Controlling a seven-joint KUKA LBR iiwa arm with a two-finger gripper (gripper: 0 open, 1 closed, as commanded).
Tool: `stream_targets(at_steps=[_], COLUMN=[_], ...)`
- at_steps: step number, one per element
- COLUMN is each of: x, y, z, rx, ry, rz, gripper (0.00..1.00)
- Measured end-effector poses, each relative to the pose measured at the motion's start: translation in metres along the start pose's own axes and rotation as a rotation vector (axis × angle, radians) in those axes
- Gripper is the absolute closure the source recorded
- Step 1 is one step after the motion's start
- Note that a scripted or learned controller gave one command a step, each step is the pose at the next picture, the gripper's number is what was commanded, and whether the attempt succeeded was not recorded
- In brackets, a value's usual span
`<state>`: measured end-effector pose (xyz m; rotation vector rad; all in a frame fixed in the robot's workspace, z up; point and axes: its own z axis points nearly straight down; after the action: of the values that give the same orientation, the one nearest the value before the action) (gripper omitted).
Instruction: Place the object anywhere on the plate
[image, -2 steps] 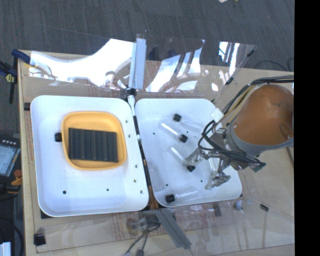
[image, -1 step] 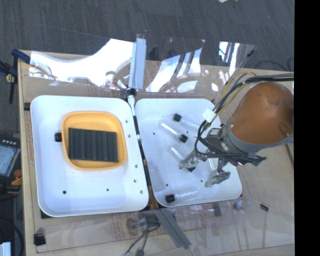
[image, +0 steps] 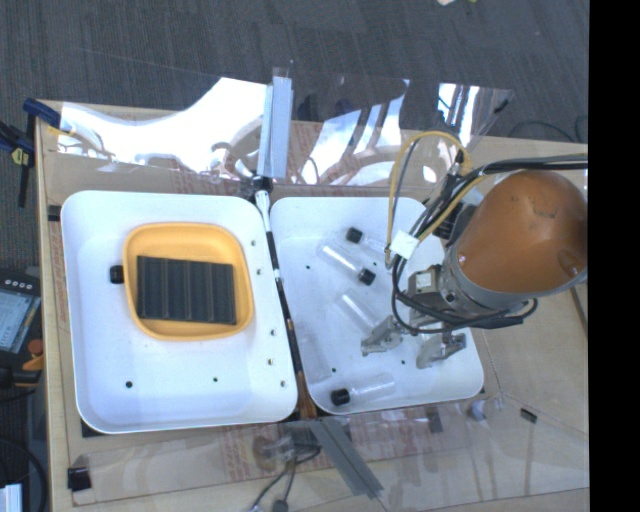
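The arm is reaching in from the right over the right-hand bin (image: 300, 300), with the tool (image: 412, 344) hanging low above the bin's near right part. Its two fingers are standing apart, one at the left and one at the right, and nothing is lying between them, so the tool is open and carrying nothing.

The task's things look to be clear plastic tubes with black caps, scattered on the floor of that bin. One tube (image: 347, 262) is lying far and left of the tool, with its long axis running from far-left to near-right and its cap (image: 366, 276) at the near end. Another capped tube (image: 362, 391) is lying near the bin's near edge, just to the near-left of the tool, its long axis running roughly left to right with the cap at the left. A third cap (image: 354, 236) is showing farther back.

The yellow plate (image: 187, 245), holding a dark ribbed insert (image: 187, 290), is sitting in the left-hand bin (image: 100, 380), well apart from the tool. By my judgement, the near tube is the closest candidate, and any carry would be heading left across the divider between the bins.
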<state>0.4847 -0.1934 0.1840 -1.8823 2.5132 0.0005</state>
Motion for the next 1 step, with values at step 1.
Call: stream_targets(at_steps=[1], x=[0.0176], y=[0.002], z=[-0.0359], rx=[0.0], ry=[0.001], rz=[-0.116], gripper=[0.0])
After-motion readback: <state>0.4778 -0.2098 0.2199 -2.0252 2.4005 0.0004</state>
